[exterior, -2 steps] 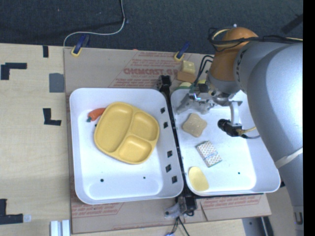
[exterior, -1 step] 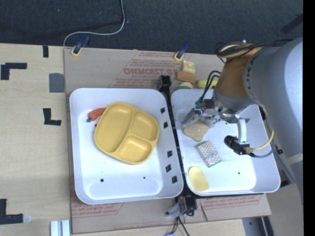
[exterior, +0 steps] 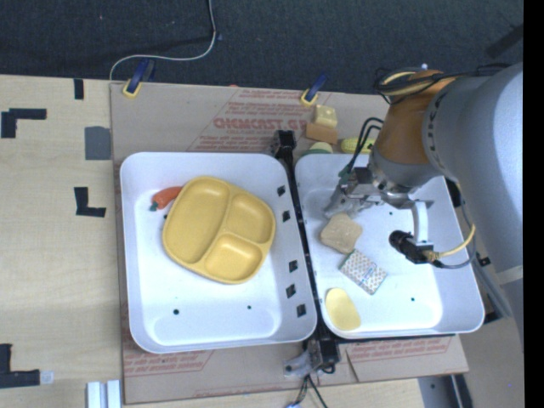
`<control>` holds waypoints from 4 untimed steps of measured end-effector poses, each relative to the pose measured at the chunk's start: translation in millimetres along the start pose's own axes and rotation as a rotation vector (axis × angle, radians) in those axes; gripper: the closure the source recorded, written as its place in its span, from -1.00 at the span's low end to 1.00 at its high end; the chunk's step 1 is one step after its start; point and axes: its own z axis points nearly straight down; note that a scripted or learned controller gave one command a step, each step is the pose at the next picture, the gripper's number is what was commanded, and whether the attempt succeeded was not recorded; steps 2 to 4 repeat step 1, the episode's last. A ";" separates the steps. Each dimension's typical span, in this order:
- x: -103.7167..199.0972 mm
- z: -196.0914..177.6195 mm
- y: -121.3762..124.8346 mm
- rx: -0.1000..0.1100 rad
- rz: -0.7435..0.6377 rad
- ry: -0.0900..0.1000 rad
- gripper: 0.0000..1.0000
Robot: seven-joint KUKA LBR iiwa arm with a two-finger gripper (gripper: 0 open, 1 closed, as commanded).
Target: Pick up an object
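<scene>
My gripper (exterior: 347,204) hangs low over the right bin (exterior: 425,313), just above a tan sponge-like block (exterior: 342,234). Nothing shows between the fingers. Below that block lies a small patterned packet (exterior: 364,271), and a pale yellow oval piece (exterior: 343,308) rests near the bin's front left corner. The left bin (exterior: 144,296) holds a yellow divided plate (exterior: 218,229) with an orange carrot-like piece (exterior: 166,196) poking out from under its upper left edge.
Behind the bins sit a tan block (exterior: 322,125) and small yellow-green items (exterior: 320,148) on the cardboard. The black divider clips (exterior: 293,228) run between the two bins. The arm's bulky grey body (exterior: 484,168) covers the right bin's right side.
</scene>
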 end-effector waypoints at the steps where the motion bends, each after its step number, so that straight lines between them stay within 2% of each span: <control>1: 3.5 -116.7 -29.9 -0.004 0.001 0.001 1.00; 4: 3.5 -116.7 -29.9 -0.004 0.001 0.001 1.00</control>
